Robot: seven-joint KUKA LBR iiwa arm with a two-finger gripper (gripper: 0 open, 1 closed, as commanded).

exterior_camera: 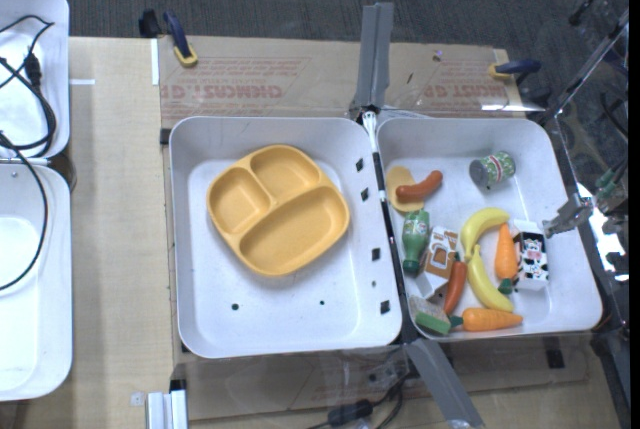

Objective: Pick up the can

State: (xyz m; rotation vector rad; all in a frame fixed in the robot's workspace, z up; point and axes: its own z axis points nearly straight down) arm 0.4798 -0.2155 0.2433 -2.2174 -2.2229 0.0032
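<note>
Hand: low over the right wall of the right bin, at mid-height of that wall. Blurred and partly lost against the clutter at the frame's edge; open or closed, cannot tell. Nothing visibly gripped.

Can: in the right bin, upper right area, near the back wall, resting on the bin floor. Well apart from the hand, up and left of it. Small and stubby, with a greenish label wrapped around the body and a dull grey metal end. Lying on its side, not upright. Long axis roughly left to right in the view, right end tilted slightly toward the back wall. Grey round end facing left and a bit toward the camera. Clear of its neighbours, touching none of them.

Nearest items: sausage to the left, banana below, milk carton below and to the right, just beside the hand. More toy food packed toward the front: green bottle, carrot.

Left bin: yellow divided plate, lying flat. Both bins side by side on the table.
</note>
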